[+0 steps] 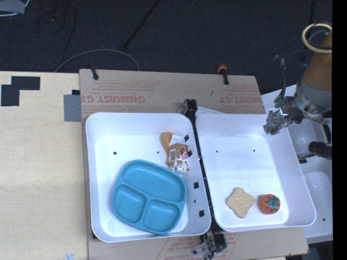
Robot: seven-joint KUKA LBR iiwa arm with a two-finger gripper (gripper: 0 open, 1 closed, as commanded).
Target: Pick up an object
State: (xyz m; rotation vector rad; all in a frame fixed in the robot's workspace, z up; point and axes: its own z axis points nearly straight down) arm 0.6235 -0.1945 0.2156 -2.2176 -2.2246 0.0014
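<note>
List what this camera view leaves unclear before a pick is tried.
- Gripper: small and dark at the right bin's upper right rim; whether the jaws are open or shut cannot be made out.
- Arm: cut off by the right edge.
- Small patterned item in the left bin: too small to identify; the blue tray may hide its lower edge.

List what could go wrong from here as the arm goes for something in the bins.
1. The hand sits over the right bin's far right rim; dropping straight down may strike that rim.
2. The tomato-like toy and the biscuit-shaped piece lie close together, so closing on one may nudge the other.
3. The blue divided tray is wide and flat, likely hard to pinch.
</note>
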